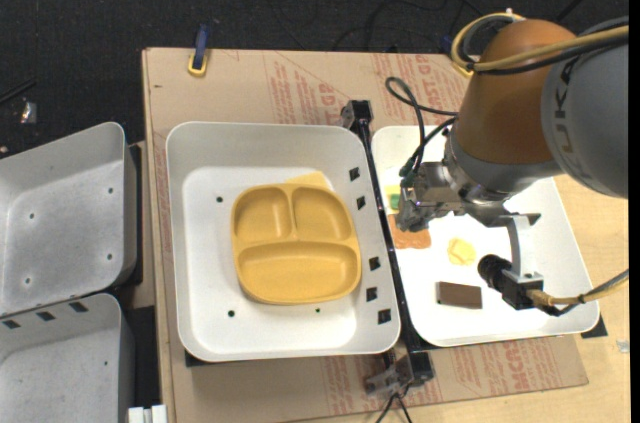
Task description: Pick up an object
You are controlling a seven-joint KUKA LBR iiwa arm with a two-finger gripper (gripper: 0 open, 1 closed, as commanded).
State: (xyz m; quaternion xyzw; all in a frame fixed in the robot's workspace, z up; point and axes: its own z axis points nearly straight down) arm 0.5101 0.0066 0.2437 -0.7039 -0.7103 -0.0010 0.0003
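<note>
From the camera view above the tabletop [260, 76], my tool [412, 207] hangs low over the left side of the right bin [575, 306], close to the divider between the two bins. My own wrist hides its working end, so I cannot tell whether it is released or clenched, and nothing shows as grasped.

The things I could take lie in that right bin. An orange scrap [412, 238] sits just under the tool, with a green bit [394, 202] beside it against the bin wall. A small yellow piece [460, 251] lies near the middle, and a flat brown block [458, 295] lies nearer the front edge. All look small and light. The brown block seems stiff and flat-sided, so I judge it the surest grip, taken across its short sides. The orange scrap looks thin and may slip or fold.

The left bin [190, 241] holds a yellow divided tray [296, 245], broad and awkward for me.

The bin wall crowds the orange and green pieces. The yellow piece and brown block have open floor around them.
</note>
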